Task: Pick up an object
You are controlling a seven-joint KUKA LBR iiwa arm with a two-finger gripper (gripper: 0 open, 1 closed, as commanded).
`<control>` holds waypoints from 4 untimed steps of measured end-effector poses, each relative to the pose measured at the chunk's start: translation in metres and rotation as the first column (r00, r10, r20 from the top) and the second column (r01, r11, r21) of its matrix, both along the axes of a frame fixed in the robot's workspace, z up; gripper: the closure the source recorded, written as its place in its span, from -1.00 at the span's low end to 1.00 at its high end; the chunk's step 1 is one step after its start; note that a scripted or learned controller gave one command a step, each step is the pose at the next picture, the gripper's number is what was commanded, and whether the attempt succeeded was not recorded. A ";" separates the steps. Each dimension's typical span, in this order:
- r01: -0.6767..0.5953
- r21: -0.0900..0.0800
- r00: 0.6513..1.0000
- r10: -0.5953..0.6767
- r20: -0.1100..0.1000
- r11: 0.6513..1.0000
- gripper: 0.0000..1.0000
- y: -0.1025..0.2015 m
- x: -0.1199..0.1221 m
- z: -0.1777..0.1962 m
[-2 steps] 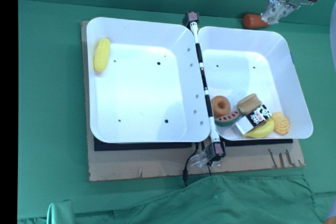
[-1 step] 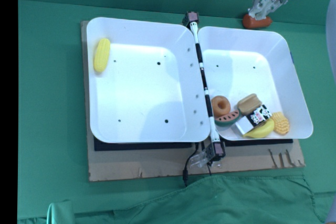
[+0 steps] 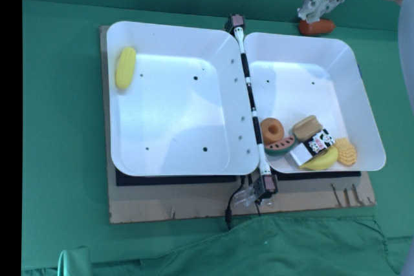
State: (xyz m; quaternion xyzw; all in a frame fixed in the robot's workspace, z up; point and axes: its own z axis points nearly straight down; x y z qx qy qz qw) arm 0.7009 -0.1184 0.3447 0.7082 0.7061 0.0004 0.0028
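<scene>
The gripper (image 3: 315,10), its grasp state impossible to judge here, hangs just above an orange-red sausage-like object (image 3: 316,27) lying outside the right bin (image 3: 362,84), so it should descend straight and close across the object's narrow width.

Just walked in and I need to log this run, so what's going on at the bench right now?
A KUKA arm is trying to pick up an object. Its gripper hangs above the far edge of the right bin, just over an orange sausage-like toy lying on the green cloth outside the bins. The right bin's near corner holds toy food: a donut, watermelon slice, bread roll, small milk carton, banana and a yellow waffle-like piece. A corn cob lies in the left bin.
</scene>
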 end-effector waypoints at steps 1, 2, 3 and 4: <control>0.006 -0.005 1.000 -0.006 0.013 1.000 1.00 -0.056 -0.010 0.123; 0.005 0.006 1.000 -0.005 -0.022 1.000 1.00 -0.037 -0.086 -0.044; -0.004 0.000 1.000 0.004 0.012 1.000 1.00 -0.001 -0.060 0.076; 0.002 0.004 1.000 -0.002 -0.015 1.000 1.00 0.018 -0.090 -0.041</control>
